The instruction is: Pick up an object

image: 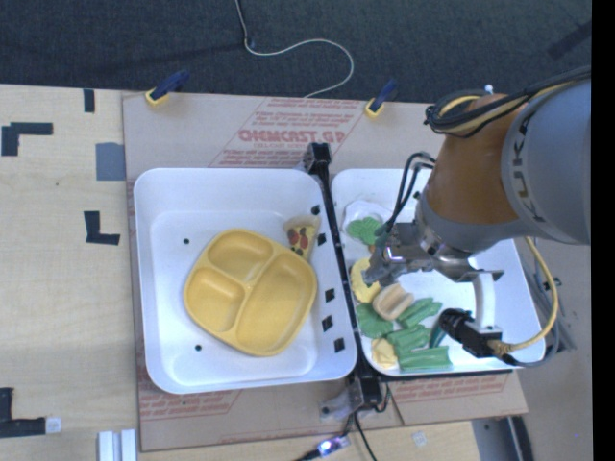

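Observation:
My gripper (382, 265) hangs low over the left part of the right bin (524, 286), above a heap of toy food. Right under it lie a tan bread roll (392, 302) and a yellow piece (361, 282). Several green pods (419, 340) lie toward the bin's front, and a green leafy piece (365, 229) sits just behind the gripper. I see nothing between the fingers, and the wrist hides much of them.
The left bin (154, 257) holds a yellow divided plate (252, 291) and a small pizza slice (302, 235) near the divider. The arm (480, 181) covers the back right of the right bin.

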`<state>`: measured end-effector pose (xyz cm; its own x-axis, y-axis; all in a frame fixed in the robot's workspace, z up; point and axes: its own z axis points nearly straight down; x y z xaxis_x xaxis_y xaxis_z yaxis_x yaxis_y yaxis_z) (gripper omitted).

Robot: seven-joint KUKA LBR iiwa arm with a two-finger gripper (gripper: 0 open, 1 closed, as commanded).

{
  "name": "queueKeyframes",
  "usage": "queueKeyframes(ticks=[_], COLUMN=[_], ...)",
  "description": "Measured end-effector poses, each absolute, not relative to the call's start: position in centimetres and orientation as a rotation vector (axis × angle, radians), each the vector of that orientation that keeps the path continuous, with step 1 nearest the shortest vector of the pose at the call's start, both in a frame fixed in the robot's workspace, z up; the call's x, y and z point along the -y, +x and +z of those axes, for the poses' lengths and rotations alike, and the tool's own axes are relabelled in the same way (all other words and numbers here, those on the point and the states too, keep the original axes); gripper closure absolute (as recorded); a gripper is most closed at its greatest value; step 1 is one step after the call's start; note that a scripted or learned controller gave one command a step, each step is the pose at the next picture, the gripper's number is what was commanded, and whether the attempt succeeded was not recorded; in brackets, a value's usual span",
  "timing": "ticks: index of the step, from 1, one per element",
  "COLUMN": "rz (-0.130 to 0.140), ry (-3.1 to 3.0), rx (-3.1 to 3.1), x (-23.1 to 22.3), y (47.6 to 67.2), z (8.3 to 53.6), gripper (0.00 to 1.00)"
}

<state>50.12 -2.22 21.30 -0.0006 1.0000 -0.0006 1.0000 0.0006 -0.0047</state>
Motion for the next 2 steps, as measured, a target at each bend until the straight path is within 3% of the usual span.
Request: queueKeyframes(ticks=[1,2], rz=[0.002,0.004], ry=[-2.219,-2.219], rx=[2.222,2.221], x=[1.99,2.22], y=[50.77,49.81], z=[23.28,23.27], gripper=[1.0,1.0])
